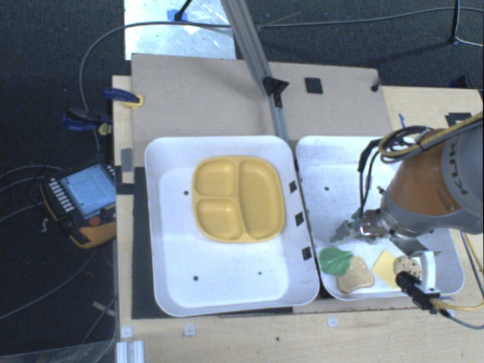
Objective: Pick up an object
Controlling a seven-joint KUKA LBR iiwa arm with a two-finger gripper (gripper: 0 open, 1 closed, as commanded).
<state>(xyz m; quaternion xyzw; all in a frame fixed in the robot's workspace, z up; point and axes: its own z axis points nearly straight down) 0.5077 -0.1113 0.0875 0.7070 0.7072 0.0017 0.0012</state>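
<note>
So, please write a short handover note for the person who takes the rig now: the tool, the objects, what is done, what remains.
Tool: low in the right bin, above the objects at its near edge; whether it is open or shut is not clear, and nothing is visibly held.
Objects: a green piece, a tan piece and a yellow piece lie close together in the right bin. A yellow divided plate sits in the left bin.
Done: the arm is near the objects.
Left: grasp one object and lift it; no pick is confirmed yet.
</note>
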